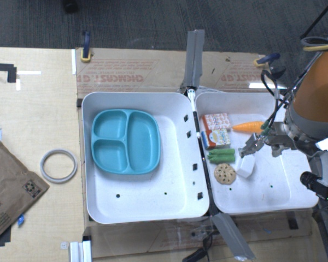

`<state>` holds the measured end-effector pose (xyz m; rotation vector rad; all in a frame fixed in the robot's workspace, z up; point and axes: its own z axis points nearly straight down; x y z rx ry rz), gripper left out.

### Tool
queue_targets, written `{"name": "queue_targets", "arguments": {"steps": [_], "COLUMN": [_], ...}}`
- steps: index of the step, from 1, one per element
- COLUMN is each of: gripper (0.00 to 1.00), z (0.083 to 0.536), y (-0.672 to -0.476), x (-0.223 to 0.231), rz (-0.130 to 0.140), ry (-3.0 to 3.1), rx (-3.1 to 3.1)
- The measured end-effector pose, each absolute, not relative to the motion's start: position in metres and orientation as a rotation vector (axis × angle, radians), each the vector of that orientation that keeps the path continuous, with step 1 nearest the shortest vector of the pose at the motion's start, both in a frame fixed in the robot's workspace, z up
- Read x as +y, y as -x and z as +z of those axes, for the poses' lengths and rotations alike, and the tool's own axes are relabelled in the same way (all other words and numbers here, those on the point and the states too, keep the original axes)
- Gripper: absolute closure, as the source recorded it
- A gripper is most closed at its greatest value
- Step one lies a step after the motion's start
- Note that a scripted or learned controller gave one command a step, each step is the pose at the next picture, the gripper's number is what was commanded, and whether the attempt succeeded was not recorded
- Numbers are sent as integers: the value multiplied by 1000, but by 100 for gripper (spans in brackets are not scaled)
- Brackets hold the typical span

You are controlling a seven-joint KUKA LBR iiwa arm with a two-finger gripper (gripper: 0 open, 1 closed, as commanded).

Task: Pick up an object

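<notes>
The right bin holds several small things: a printed food box, an orange carrot, a green piece, a round cookie and a small white block. My gripper hangs over this bin, just above the white block and right of the green piece. Its fingers stand apart with nothing between them. The grey arm with its orange band comes in from the right.
The left bin holds a blue divided plate. A grey divider bar runs between the bins. On the bench to the left lie a roll of tape and a brown cardboard box.
</notes>
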<state>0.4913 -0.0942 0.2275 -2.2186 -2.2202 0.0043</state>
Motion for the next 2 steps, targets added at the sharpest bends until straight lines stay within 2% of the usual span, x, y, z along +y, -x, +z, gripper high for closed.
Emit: {"name": "queue_targets", "arguments": {"steps": [1, 2], "gripper": [0, 0], "z": [211, 119], "y": [-586, -616], "x": [-150, -153], "rz": [2, -10], "ry": [2185, 1905], "rx": [-2255, -2517]}}
